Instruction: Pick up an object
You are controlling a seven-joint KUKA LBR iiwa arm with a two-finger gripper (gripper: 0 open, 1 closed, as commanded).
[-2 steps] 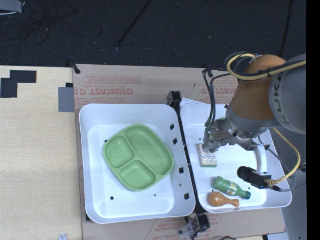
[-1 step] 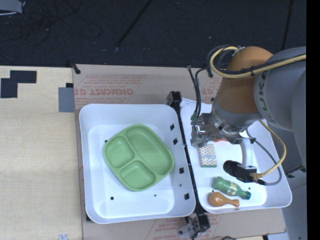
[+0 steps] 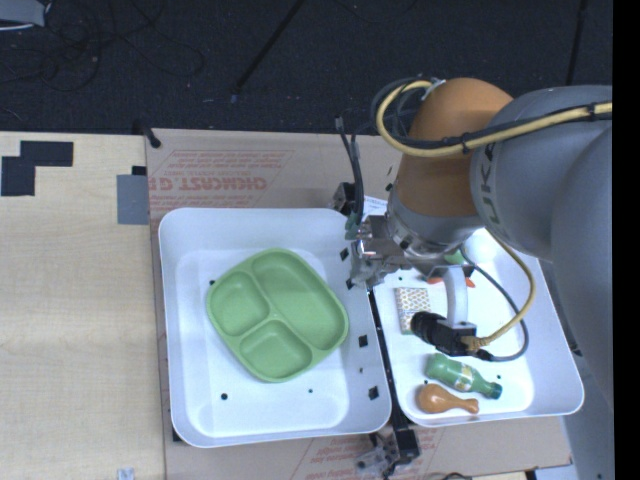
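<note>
Gripper [image 3: 370, 255] sits low at the seam where the two white bins meet, just beside the right edge of the green plate [image 3: 277, 313]. It is seen from above, under the bulk of the grey arm and its orange band, so I cannot tell whether it is open or closed, and nothing can be seen held in it.

The green plate is an oval tray with three compartments. It lies flat, turned at a slant, in the middle of the left bin [image 3: 200, 408].

All the other loose things are to the right of the plate, in the right bin [image 3: 545, 368]:

- **Patterned square:** A small patterned square [image 3: 412, 306], possibly a card or sponge, lies closest to the plate, near the gripper and a little below it in the view.
- **Green bottle:** A green bottle [image 3: 462, 376] lies on its side further right of the plate, towards the near edge of the bin.
- **Brown toy:** A brown drumstick-shaped toy [image 3: 447, 399] lies just beside the bottle on its near side. The two are close enough that they may be touching.

Both bins rest on a sheet of cardboard [image 3: 220, 178] with red printing, which shows beyond the plate's far side. A pale wooden bench top [image 3: 70, 318] stretches away to the left of the plate.
</note>
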